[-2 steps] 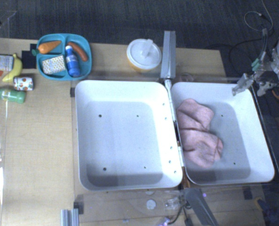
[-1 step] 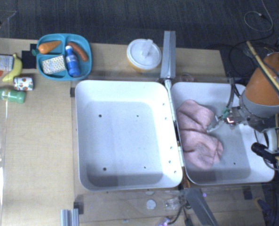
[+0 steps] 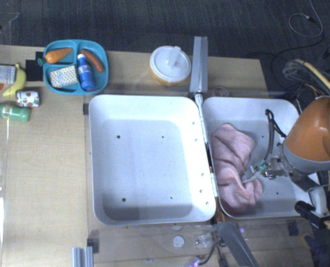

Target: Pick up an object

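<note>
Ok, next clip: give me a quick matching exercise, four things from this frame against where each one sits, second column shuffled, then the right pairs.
Things:
1. pink cloth
2. blue divided tray
3. white lidded cup
4. gripper

Places:
A. on the bench behind the left bin, beside the grey divider post
B. inside the right bin
C. at the pink cloth's right edge, over the right bin
D. on the bench at the far left, behind the left bin's corner

Pairs: 1-B, 2-D, 3-A, 4-C

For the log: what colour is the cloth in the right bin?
Pale pink cloth, seen in the camera view.
</note>
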Available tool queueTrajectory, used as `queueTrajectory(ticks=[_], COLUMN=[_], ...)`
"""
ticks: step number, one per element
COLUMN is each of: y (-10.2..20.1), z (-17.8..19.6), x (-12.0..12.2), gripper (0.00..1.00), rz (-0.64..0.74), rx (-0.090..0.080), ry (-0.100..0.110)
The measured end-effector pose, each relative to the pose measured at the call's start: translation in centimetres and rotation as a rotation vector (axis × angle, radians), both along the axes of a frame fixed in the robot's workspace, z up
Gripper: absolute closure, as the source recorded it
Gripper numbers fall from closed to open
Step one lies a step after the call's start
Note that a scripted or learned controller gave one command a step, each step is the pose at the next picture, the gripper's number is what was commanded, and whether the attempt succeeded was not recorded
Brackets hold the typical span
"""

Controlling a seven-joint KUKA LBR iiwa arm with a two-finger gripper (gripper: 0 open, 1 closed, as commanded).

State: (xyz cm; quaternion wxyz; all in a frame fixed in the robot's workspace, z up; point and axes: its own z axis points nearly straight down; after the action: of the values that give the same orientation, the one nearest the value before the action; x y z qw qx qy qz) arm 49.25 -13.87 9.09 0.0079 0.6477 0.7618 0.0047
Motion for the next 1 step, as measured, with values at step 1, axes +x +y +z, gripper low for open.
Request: queueTrajectory(ticks=[1], y=[0.00], z=[0.00], x=[0.00], gripper=[0.00], rz=[0.000], rx=[0.000], ry=[0.000])
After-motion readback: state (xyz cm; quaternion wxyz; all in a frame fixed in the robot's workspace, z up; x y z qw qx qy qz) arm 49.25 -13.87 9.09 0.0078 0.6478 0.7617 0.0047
